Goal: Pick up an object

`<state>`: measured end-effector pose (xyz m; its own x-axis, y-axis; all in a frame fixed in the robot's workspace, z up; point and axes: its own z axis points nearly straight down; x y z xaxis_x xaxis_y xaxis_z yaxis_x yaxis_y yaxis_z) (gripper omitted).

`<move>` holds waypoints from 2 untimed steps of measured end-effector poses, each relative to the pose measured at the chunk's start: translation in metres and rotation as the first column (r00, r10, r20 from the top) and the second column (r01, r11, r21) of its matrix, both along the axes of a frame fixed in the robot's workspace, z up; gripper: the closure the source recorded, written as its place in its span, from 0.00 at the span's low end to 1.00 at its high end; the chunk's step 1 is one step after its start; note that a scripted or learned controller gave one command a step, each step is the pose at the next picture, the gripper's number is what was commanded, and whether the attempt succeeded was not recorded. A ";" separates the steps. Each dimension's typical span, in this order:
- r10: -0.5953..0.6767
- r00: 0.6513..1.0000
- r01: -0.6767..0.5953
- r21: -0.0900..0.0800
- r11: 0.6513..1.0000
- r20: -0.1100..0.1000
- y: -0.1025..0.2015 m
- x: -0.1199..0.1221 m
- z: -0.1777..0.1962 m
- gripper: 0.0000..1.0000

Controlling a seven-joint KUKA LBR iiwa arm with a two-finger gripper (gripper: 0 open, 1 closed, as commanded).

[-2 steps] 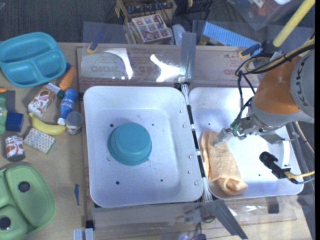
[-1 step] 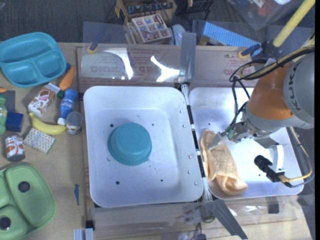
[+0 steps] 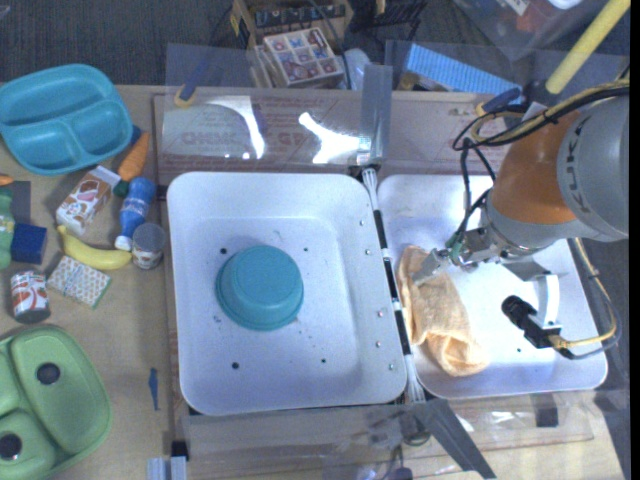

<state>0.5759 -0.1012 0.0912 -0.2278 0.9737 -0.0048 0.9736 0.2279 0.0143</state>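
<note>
A crumpled yellow cloth lies along the left wall of the right bin. An upturned teal bowl sits in the middle of the left bin. My gripper reaches in from the right and is low over the upper end of the cloth, at or very near its top edge. The grey arm with its orange band hangs over the right bin's far half and hides part of its floor.
A black plug with a yellow cable hangs off the wrist over the right bin's floor. Left of the bins lie a blue divided tray, a banana, a small can, a bottle and a green tray.
</note>
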 end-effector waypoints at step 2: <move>-0.112 0.994 0.112 0.000 0.994 -0.016 0.048 0.024 0.092 1.00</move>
